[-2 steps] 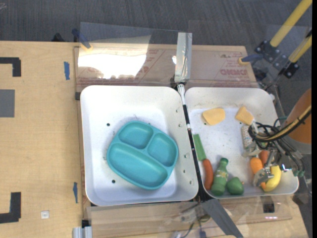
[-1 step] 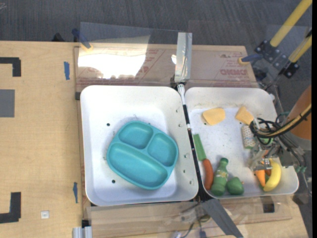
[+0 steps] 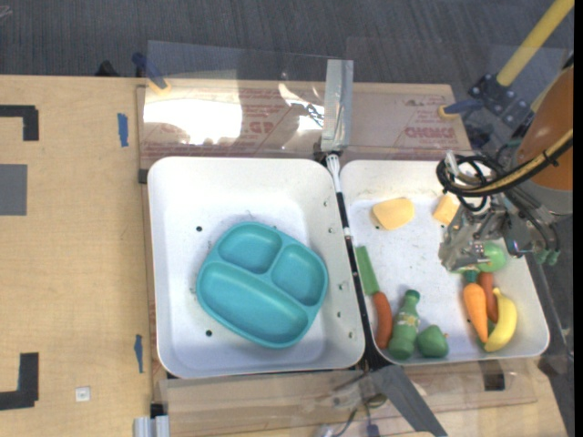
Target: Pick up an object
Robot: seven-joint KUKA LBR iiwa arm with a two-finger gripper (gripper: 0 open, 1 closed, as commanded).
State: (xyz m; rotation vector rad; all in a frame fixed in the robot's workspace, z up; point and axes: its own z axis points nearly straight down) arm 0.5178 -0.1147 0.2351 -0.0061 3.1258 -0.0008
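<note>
Currently the pincer (image 3: 471,251) sits low inside the right bin (image 3: 414,244), near that bin's right wall. A small light-green object (image 3: 492,258) lies directly against the metal fingers (image 3: 458,244), at their right side. Whether the fingers are apart or together, and whether they clamp that object, cannot be told, because cables and the wrist body cover the tips.

All positions below are given relative to the right bin. At its far end lie two pale yellow pieces: a larger wedge (image 3: 393,213) near the middle and a smaller block (image 3: 445,208) further right, just beside the pincer's cable loop. Along its left wall lies a green-topped red vegetable (image 3: 373,289). Near its front edge stand a green bottle (image 3: 405,321) and a green pepper (image 3: 433,340), touching each other. At its front right corner an orange carrot (image 3: 475,309) and a yellow banana (image 3: 502,324) lie side by side.

To the left of the right bin, the left bin (image 3: 173,244) carries a teal divided plate (image 3: 263,283).
</note>
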